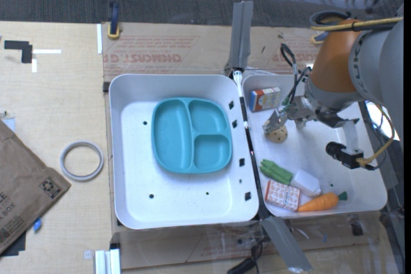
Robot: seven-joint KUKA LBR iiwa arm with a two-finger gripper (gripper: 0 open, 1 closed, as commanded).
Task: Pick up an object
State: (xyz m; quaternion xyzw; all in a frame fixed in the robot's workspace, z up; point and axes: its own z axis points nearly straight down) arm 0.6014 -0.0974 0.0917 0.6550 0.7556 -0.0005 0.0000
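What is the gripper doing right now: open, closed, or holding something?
Gripper: low in the right bin, just above the small dice; open, closed or holding cannot be told.

Two bins sit side by side on the bench. The left bin (122,157) holds a divided plate (191,135) near its middle. In the right bin (379,192), a small carton (265,99) lies at the far left corner, with a die (278,133) just in front of it under the gripper (280,120). Along the near edge lie a pea pod (276,171), a flat packet (282,195), a wrapped block (306,182) and a carrot (319,202). On the bench left of the bins rest a tape ring (81,160) and a cardboard sheet (22,186).
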